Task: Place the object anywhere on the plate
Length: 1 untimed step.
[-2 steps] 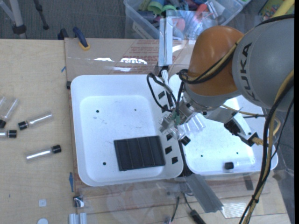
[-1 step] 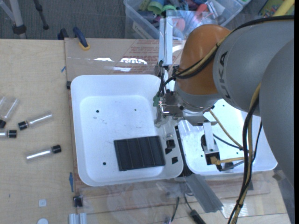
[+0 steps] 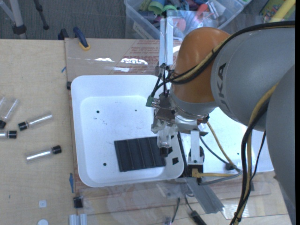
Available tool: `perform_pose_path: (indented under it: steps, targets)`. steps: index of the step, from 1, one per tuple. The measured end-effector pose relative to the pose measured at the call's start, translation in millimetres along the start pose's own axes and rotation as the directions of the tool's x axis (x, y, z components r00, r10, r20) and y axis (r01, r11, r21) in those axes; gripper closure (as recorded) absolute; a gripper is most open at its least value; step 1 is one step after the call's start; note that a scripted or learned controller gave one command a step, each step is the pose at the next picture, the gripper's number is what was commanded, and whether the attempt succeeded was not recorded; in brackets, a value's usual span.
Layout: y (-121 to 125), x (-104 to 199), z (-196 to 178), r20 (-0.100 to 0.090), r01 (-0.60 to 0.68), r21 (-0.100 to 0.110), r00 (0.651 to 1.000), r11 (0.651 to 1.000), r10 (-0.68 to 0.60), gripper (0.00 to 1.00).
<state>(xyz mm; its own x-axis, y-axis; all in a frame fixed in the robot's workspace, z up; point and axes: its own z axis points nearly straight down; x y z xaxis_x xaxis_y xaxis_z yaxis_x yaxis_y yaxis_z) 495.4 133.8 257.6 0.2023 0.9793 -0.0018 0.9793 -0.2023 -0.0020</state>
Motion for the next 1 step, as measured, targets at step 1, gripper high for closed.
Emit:
perform_pose_path:
  steps: [1]
  targets:
    - [-24.9, 38.4, -7.3, 0.001, -0.136, 0.0, 0.991, 0.991, 0.136, 1.0]
